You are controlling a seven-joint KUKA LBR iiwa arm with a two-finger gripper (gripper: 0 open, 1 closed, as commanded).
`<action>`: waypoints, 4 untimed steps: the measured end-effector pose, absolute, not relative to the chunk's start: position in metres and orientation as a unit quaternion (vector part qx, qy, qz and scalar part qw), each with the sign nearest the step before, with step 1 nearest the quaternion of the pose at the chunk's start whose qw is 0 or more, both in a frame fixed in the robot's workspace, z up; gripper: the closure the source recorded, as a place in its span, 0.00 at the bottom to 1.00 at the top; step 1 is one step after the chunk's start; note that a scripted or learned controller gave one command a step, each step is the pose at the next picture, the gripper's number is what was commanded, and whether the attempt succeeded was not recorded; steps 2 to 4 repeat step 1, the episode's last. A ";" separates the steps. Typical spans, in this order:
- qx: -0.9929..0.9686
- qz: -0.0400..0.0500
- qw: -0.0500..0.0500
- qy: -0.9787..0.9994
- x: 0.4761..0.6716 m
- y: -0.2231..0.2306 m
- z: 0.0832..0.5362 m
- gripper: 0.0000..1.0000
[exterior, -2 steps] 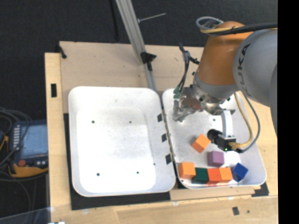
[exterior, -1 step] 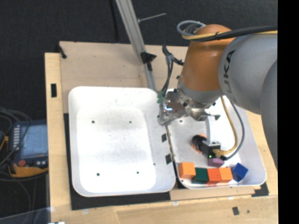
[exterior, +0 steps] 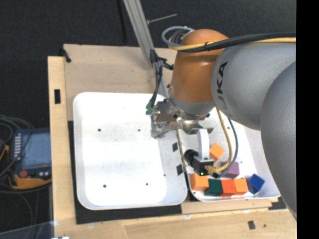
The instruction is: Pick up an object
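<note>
Grey metal marks my gripper [exterior: 162, 121], seen from above at the inner edge of the left bin [exterior: 89, 133], just under the orange band [exterior: 197, 68] of my wrist. Whether it is wide or narrow I cannot tell, since my own wrist covers most of it, and nothing can be seen held in it.

To its right lies the right bin [exterior: 259, 195], largely hidden beneath my arm [exterior: 264, 83]. The objects to be picked sit crowded along that bin's near edge: an orange block [exterior: 200, 182], a dark green block [exterior: 215, 187], a second orange block [exterior: 228, 186], a paler orange block [exterior: 240, 185] and a blue block [exterior: 255, 182], roughly in a row and mostly touching. Just behind them rest a purple block [exterior: 233, 170] and one more orange block [exterior: 217, 151], tilted. A white upright piece [exterior: 203, 142] and a black fitting [exterior: 192, 159] with a green light stand between my gripper and these blocks.

Both bins rest on a pale wooden desk [exterior: 99, 63]. A slanted metal rail [exterior: 139, 24] rises behind.
</note>
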State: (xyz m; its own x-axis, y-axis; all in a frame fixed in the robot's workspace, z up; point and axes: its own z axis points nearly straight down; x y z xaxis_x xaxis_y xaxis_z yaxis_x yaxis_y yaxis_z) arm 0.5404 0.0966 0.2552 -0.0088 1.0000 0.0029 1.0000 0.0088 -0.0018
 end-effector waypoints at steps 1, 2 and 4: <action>-0.707 0.000 0.001 -0.708 0.541 0.093 0.255 0.00; -0.707 0.000 0.001 -0.708 0.541 0.093 0.255 0.00; -0.707 0.000 0.001 -0.708 0.541 0.093 0.255 0.00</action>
